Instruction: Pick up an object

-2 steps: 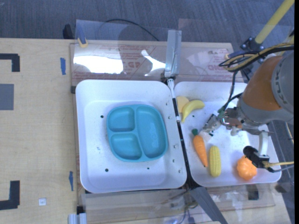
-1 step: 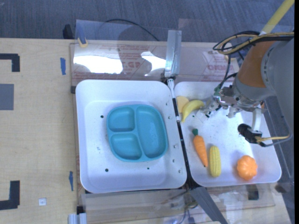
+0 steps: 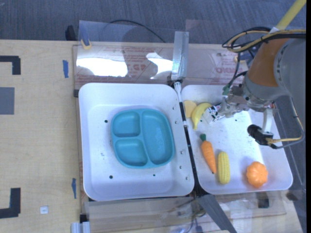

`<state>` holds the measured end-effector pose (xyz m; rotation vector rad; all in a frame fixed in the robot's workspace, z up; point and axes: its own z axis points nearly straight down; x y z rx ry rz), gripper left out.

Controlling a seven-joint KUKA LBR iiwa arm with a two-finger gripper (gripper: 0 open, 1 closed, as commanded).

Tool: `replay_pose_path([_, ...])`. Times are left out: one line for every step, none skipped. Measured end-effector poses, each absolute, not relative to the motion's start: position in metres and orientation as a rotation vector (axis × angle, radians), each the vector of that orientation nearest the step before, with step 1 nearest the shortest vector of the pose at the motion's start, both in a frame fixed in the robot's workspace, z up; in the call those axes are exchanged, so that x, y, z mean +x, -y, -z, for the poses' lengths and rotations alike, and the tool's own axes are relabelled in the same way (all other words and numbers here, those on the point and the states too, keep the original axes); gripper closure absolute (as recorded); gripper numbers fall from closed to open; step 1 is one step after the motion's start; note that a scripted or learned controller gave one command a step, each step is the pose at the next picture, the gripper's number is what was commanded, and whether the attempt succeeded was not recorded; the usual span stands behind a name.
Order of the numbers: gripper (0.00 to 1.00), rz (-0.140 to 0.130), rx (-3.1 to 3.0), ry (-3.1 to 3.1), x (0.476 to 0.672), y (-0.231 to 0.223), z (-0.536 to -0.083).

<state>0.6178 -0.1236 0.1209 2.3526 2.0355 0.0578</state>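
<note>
- One gripper (image 3: 217, 111) sits low in the right bin (image 3: 284, 171), tip just beside the banana (image 3: 198, 113); whether it's parted or closed, I cannot tell from up here.
- The arm (image 3: 274, 72) leans in from the right, probably lining up on that banana.
- Further out lie a carrot (image 3: 208, 155), a corn cob (image 3: 223, 167) and an orange (image 3: 256, 174), spread apart, each free to grab.
- The left bin (image 3: 92, 101) holds a blue divided plate (image 3: 142, 138), well clear of the action.
</note>
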Motion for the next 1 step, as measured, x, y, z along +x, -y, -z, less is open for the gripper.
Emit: replay_pose_path([1.0, -0.005, 2.084, -2.342, 0.5663, 0.1259, -0.2703])
